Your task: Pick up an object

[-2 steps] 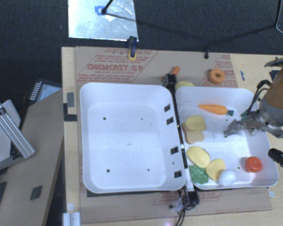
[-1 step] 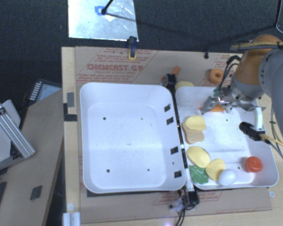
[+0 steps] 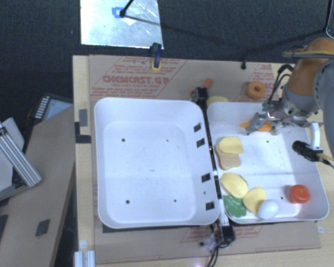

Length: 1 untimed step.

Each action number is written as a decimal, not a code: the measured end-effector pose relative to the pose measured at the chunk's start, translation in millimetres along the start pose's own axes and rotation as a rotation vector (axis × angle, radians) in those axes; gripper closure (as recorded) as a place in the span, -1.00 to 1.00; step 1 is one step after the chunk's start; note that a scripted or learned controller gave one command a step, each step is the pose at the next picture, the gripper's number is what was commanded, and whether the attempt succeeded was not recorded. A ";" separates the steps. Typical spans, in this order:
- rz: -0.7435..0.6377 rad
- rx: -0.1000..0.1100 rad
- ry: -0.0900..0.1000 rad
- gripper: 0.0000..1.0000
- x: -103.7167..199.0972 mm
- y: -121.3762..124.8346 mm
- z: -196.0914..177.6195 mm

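White egg [image 3: 268,208] at rim, pincer [image 3: 263,121] far

My two bins [image 3: 150,166] look like smooth, faintly glossy white plastic; beneath them the counter [image 3: 172,74] is matt brown cardboard with red print.

I have one fixed camera, mounted above the bench and looking down on it at a slant from the near side. It stands far enough back to take in both shallow white plastic bins: the left bin [image 3: 150,163] fills the centre, the right bin [image 3: 273,160] sits toward three o'clock. The grey arm with its orange band [image 3: 314,74] enters at about two o'clock.
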<state>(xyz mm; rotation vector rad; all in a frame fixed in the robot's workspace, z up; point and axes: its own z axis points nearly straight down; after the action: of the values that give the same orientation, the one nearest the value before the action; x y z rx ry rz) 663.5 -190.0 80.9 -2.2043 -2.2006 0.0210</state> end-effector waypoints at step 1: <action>-0.007 -0.012 -0.009 -1.00 73.2 1.7 -0.7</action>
<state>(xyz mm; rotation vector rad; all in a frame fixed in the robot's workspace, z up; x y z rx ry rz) 665.4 -116.8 82.2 -2.2067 -2.2183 0.0177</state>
